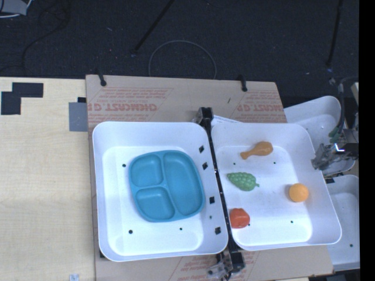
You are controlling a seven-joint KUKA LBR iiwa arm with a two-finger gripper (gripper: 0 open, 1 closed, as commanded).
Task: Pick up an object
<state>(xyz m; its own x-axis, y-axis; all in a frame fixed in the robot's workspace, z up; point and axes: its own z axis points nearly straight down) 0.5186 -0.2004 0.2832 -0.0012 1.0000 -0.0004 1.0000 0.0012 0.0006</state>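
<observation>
Grey metal at the right edge of the scene is my gripper (pixel 331 155), sitting just outside the right bin's (pixel 319 215) right wall; I cannot tell how it is set from this view, and I am seeing nothing caught in it. Nearest to me is the orange ball (pixel 298 192), lying inside the right bin, to my left and a little nearer the front. Being round, it has no long axis to line up with, so I am judging it the easiest target: a short move left and down. Further left, the green grape bunch (pixel 242 181) is lying with its length running left to right, the drumstick (pixel 257 150) is slanting toward the far side, and the red tomato (pixel 239 218) is resting close to the divider. Beyond that, the blue divided plate (pixel 166 185) is occupying the left bin (pixel 111 227).
</observation>
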